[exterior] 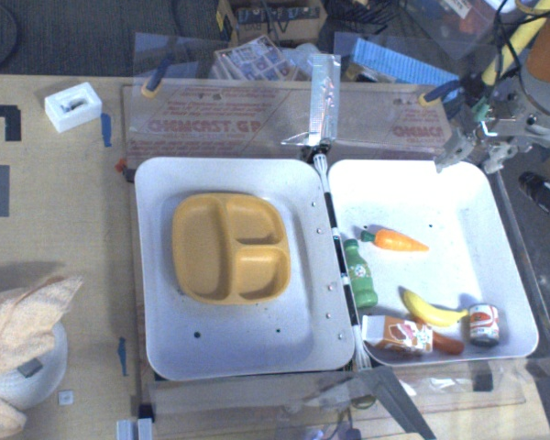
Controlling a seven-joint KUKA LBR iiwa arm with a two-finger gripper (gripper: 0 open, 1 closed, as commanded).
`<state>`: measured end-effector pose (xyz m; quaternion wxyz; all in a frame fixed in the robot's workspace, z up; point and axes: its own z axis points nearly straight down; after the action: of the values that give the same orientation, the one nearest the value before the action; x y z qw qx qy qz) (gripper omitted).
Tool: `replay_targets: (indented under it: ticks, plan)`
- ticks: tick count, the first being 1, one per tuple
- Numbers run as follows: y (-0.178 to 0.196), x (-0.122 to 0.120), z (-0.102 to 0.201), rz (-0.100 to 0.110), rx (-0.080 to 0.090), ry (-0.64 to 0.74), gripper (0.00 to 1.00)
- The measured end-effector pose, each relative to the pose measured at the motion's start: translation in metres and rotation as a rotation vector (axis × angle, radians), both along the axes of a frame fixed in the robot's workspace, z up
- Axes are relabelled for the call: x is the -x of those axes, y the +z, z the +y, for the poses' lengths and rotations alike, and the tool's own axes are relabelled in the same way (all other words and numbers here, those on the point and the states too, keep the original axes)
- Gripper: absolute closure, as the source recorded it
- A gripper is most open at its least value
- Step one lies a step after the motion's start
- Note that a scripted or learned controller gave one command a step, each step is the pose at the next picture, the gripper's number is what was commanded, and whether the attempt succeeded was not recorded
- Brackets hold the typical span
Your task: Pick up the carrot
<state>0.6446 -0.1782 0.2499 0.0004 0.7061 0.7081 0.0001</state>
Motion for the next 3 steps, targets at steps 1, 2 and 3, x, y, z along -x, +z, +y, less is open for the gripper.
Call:
replay_targets:
  ticks: [1,2,3]
  plan:
    - [-0.154,0.021,0.028,-0.003,0.001,-0.124,0.0]
    - [-0.162,0.067,0.074,-0.004,-0.002,0.086,0.0]
    - [-0.15,0.065,0.072,-0.011,0.0,0.082,1.0]
